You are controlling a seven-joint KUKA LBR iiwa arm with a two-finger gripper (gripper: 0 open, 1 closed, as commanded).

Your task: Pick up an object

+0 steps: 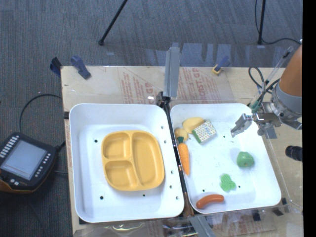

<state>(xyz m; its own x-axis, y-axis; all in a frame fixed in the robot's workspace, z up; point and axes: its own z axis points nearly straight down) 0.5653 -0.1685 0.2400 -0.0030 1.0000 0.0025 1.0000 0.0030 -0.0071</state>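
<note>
Two white bins below me: the left bin point(84, 132) carries a yellow divided plate point(132, 160), the right bin point(261, 181) has the pickings. My gripper point(253, 124) hovers over its upper right part, jaws spread, nothing between them. Just below sits the green pepper point(245, 159); nearer the front, broccoli point(227, 182) and sausage point(210, 200). Carrot point(184, 158), sponge point(204, 131) and banana point(192, 124) lie along the left side.

The bench board point(148, 85) carries red printed lettering — upside down, blurred, seemingly unreadable from this view.
</note>
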